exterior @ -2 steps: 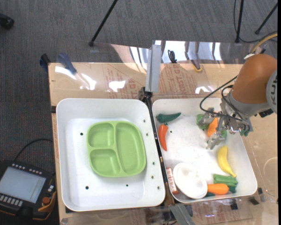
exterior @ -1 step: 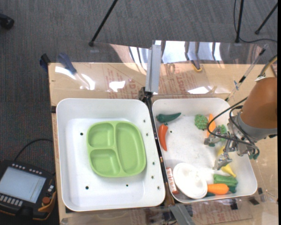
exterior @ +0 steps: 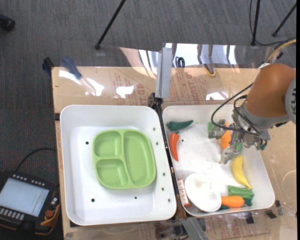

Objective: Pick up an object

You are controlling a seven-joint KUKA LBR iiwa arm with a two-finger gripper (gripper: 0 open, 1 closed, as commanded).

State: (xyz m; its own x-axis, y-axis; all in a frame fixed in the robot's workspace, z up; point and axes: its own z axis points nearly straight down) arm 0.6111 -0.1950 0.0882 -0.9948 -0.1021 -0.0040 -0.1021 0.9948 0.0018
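Two white bins on a cardboard-covered bench [exterior: 110,84] over grey carpet (tripod legs behind). Gripper [exterior: 232,152] low in the right bin [exterior: 267,181], fingers spread, beside an orange piece [exterior: 225,139], just above the banana [exterior: 239,171].

Reversed, mirror-image lettering printed in red runs across the clear sheet [exterior: 140,86] that covers the bench [exterior: 110,81] behind the two bins, but it is too faint and broken by glare to be read. Part of a dark letter, possibly a "K", shows on the grey arm housing [exterior: 290,96] at the right edge of the camera view; the rest is cut off, so no word can be made out. The screen of the handheld pendant [exterior: 22,201] at the lower left is lit, but no characters on it are legible.
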